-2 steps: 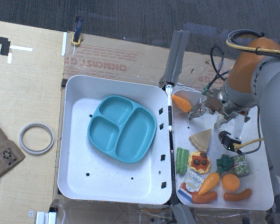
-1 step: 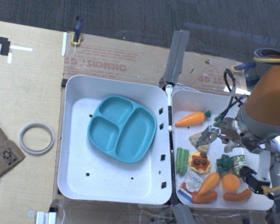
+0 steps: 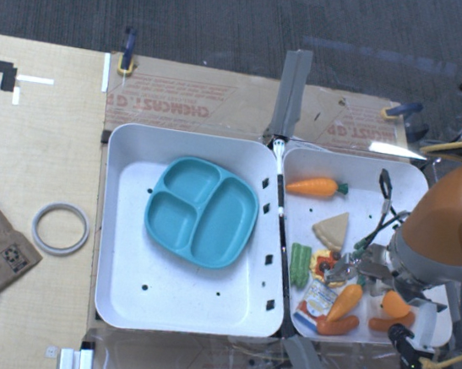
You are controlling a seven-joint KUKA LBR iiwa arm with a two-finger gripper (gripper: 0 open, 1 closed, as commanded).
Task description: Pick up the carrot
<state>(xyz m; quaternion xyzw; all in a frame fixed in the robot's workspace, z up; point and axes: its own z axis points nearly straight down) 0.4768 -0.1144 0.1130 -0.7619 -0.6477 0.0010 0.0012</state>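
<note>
Carrot (image 3: pixel 313 186): smooth orange taper, green stub, lying flat near far wall of right bin (image 3: pixel 362 162); gripper (image 3: pixel 340 270) low in same bin among heaped toy food, well apart from carrot, on near side; grip state cannot tell; left bin (image 3: pixel 122 232) glossy white, holds teal three-part plate (image 3: pixel 201 213); tape ring (image 3: pixel 60 226) on bench.

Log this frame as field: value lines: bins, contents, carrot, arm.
left bin: holds a blue divided plate
right bin: toy food, arm over its right part
carrot: lies flat near the far edge, leafy end to the right, apart from the other food
gripper: low over the food pile nearer the camera, not at the carrot
other food: tan wedge, green pod
outside bins: tape ring on the bench
</note>
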